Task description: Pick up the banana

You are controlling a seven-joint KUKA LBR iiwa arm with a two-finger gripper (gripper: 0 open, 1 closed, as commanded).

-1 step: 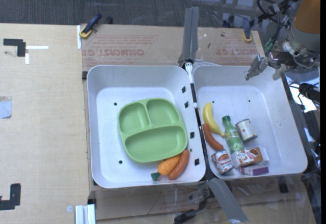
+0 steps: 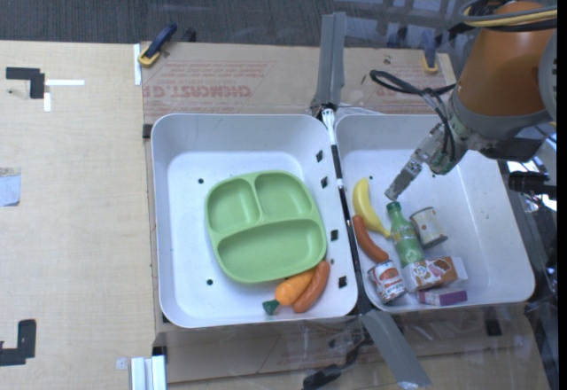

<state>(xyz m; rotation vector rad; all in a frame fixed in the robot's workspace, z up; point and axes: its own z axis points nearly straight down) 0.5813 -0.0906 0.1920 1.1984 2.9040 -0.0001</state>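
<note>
Banana [image 2: 365, 206] lies in the right bin [image 2: 496, 229], close to that bin's left wall, curved, yellow, with nothing gripping it. Nearest the front edge of that bin sit a small can [image 2: 387, 282], a brown packet [image 2: 436, 273] and a purple box [image 2: 443, 298]. Behind them a green bottle [image 2: 405, 237] lies just right of the banana, a red sausage [image 2: 369, 238] touches the banana's lower end, and a grey can [image 2: 427, 226] rests further right. In the left bin [image 2: 177, 229], a carrot [image 2: 292, 289] and another sausage [image 2: 312, 287] lie at the front edge of a green divided plate [image 2: 264, 225]. Further back, the gripper [image 2: 403, 183] hangs over the right bin, just above the bottle's cap and right of the banana; whether its jaws are parted or closed cannot be made out.
</note>
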